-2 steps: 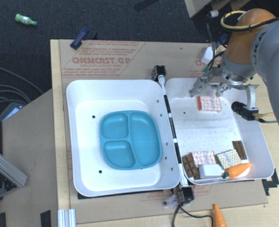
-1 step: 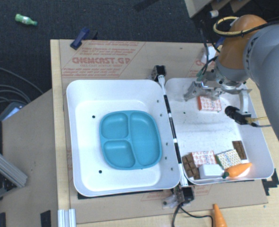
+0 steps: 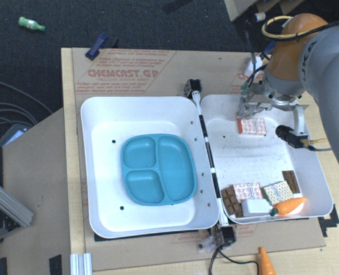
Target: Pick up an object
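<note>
Glossy white bins [image 3: 100, 119]; smooth teal compartmented tray [image 3: 158, 169]; flat speckled packet [image 3: 252, 126].

A tan cardboard-covered bench top [image 3: 158, 73] (red lettering printed across it) stands on dark speckled carpet floor [image 3: 71, 10]; grey looping cables [image 3: 8, 105] lie left.

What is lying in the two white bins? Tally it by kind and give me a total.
Blue divided plate: 1
Patterned packets: 3
Brown bars: 2
White block: 1
Orange carrot: 1
Total: 8
</note>
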Robot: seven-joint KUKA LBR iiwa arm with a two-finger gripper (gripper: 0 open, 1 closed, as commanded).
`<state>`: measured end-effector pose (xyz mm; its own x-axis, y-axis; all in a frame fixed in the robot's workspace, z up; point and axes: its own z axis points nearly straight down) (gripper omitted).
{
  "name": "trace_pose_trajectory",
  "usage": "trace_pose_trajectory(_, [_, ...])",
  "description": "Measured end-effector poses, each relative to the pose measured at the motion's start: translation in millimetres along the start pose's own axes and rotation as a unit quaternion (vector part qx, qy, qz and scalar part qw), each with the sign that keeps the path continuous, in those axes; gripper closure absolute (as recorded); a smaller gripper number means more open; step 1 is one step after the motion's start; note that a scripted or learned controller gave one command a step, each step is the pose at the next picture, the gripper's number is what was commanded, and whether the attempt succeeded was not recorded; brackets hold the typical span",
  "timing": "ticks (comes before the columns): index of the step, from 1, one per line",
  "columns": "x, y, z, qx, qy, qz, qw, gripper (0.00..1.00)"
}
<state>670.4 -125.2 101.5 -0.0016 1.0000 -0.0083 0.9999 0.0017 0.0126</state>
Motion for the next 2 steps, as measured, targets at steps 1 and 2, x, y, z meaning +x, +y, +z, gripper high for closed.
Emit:
trace_pose_trajectory(1, [0, 0, 0, 0.0, 0.0, 0.0, 1.0, 0.0])
trace_pose_trajectory(2, [2, -6, 11, 0.001, 0.002, 0.0, 1.0, 0.0])
